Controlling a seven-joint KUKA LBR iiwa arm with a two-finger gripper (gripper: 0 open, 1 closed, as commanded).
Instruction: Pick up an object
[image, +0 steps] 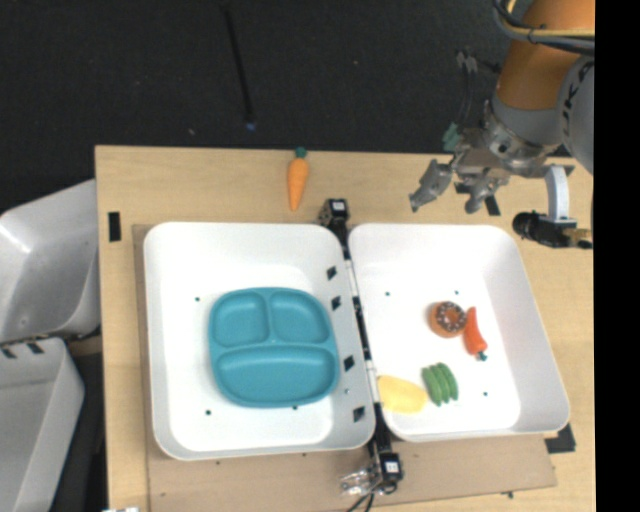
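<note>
The right bin (500, 255) holds a brown frosted donut (448, 318), a red pepper (474, 332) touching its right side, a green ridged vegetable (439, 383) and a yellow piece (402, 394) near the front left corner. My gripper (455, 192) hangs high over the bench just behind the right bin's back rim. It is open, with nothing between its fingers, and it is well clear of all the objects.
A blue divided plate (273, 346) lies in the left bin (170, 300). An orange carrot (297, 178) rests on the bench behind the left bin. A small black clip (334, 211) sits at the back where the bins meet.
</note>
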